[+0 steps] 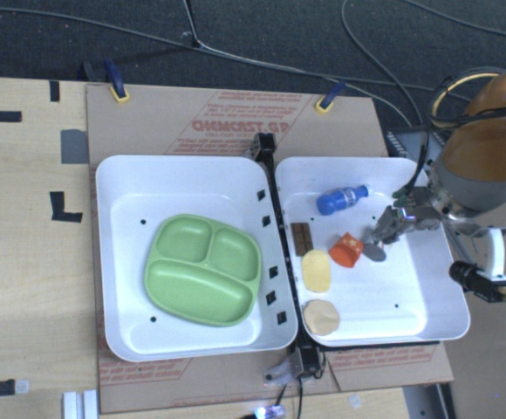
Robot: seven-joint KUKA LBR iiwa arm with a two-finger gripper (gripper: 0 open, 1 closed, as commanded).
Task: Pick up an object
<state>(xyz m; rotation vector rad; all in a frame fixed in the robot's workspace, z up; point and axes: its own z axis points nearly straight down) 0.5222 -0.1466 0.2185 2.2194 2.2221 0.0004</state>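
1. A wooden bench stands against dark carpet strung with cables; a cardboard sheet lies on the bench, held by two blue-and-yellow clamps at its far edge.
2. Two white bins sit side by side on the cardboard, and a black divider runs between them.
3. Left of the divider, the left bin holds a green sectioned plate, lying flat near its middle.
4. Just right of the divider, in the right bin, lie a small brown block, a yellow piece and a round tan piece, in a row toward the near edge.
5. Further right of the divider lie a blue bottle on its side and an orange piece.
6. The gripper hangs just right of the orange piece, low over the bin floor; whether its fingers are apart or together cannot be told.
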